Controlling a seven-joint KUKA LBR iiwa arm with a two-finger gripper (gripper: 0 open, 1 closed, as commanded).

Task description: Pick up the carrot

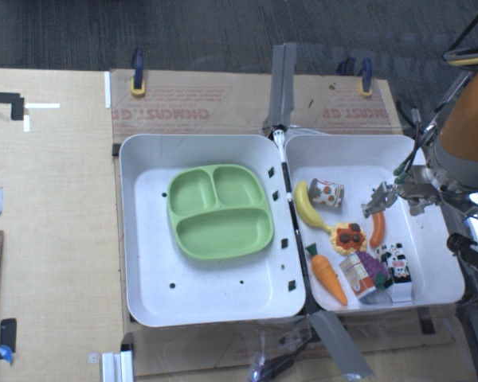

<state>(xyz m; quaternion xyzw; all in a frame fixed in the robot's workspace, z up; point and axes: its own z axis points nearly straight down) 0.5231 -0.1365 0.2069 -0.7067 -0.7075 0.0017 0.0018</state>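
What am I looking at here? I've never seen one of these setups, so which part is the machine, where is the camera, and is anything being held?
This is one camera fixed above a bench, looking down at a slant. Two shallow white bins sit side by side. The left bin holds a green divided plate. The right bin holds toy food: a banana, a small can, the carrot near the front, a small orange sausage-like piece, a milk carton and a few other packets. The machine is the grey arm with an orange band coming in from the right. Its gripper hangs over the right bin, behind the carrot, and nothing sits between its fingers.
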